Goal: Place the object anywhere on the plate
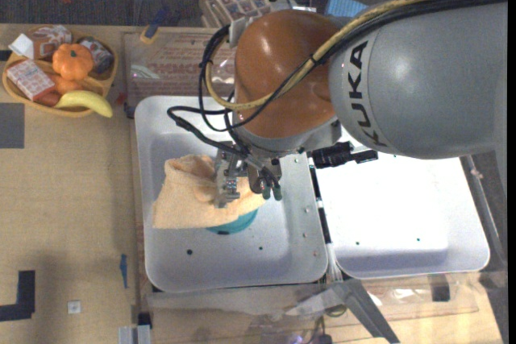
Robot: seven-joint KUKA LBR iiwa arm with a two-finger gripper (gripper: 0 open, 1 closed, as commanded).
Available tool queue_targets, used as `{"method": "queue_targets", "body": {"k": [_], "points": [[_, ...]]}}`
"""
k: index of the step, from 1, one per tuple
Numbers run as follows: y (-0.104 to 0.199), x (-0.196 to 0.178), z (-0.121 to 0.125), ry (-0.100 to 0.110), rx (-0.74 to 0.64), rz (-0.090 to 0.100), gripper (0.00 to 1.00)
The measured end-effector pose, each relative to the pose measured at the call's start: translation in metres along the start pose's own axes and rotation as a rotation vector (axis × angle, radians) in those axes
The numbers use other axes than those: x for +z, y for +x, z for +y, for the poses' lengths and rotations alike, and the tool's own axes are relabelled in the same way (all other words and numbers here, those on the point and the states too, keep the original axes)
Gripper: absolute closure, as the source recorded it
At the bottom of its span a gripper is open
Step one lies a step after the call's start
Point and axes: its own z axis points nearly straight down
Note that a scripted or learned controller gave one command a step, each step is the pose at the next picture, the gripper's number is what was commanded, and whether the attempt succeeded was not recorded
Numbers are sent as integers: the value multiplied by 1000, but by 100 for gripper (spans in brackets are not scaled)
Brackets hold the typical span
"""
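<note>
Covering round teal plate (234, 223), soft tan cloth (187, 191)

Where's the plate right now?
The teal plate lies in the left bin, mostly hidden under the tan cloth, with just its lower edge peeking out below the gripper.

The grey arm with its orange band reaches over the left shallow white bin (161, 254), and its hand (246, 185) hangs low above a crumpled tan cloth (181, 193) lying in that bin. A teal round plate (234, 223) peeks out from under the cloth's lower right edge, just below the hand. The right white bin (403, 238) sits beside the left bin, and a shallow wooden bowl of toy fruit (56, 76) rests on the counter (64, 213) beyond the left bin's far left corner.
</note>
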Motion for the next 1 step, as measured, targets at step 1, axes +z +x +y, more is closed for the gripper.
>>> {"method": "queue_targets", "body": {"k": [1], "points": [[0, -1, 0, 0, 0, -1, 0]]}}
